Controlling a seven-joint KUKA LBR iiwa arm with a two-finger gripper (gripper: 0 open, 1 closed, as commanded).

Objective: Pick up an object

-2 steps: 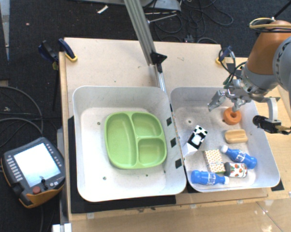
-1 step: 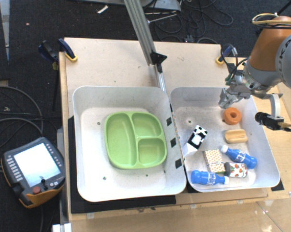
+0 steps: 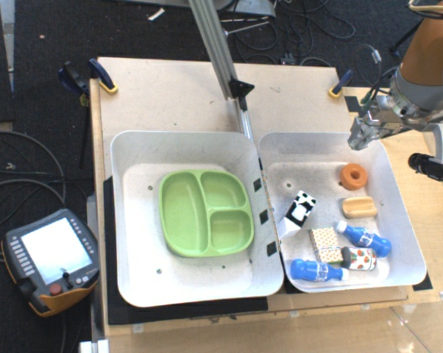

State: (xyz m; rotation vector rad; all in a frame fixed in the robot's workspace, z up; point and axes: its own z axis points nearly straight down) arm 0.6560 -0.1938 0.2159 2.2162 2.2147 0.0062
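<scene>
Blue bottle (image 3: 316, 271) lies beside patterned box (image 3: 325, 243) and can (image 3: 358, 258).

Bright, even light; soft shadows.

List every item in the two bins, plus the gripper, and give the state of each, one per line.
gripper: above the right bin's far edge, holding nothing visible
green divided plate: flat in the left bin
orange ring: lying flat
tan block: lying flat
black-and-white object: tilted
patterned box: lying flat
blue bottle: on its side
second blue bottle: on its side
</scene>
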